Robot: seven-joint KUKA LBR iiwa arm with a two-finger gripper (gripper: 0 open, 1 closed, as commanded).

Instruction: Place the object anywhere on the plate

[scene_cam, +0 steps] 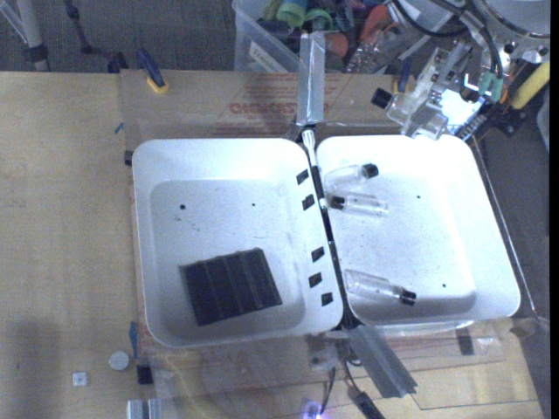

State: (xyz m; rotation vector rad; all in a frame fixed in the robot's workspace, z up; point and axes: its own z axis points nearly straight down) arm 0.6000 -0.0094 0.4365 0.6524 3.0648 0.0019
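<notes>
Three clear tubes with black caps (380, 287) are seen lying in the right bin (454, 234). The dark plate (231, 285) sits in the left bin (166, 182). The gripper (432, 103) hangs above the right bin's far edge; grip state cannot be told. Nothing picked yet; a descent onto one tube is likely called for.

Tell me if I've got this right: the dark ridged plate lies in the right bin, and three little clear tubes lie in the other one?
Not quite. The camera view shows the dark plate in the left bin, with the three clear tubes in the right bin.
</notes>
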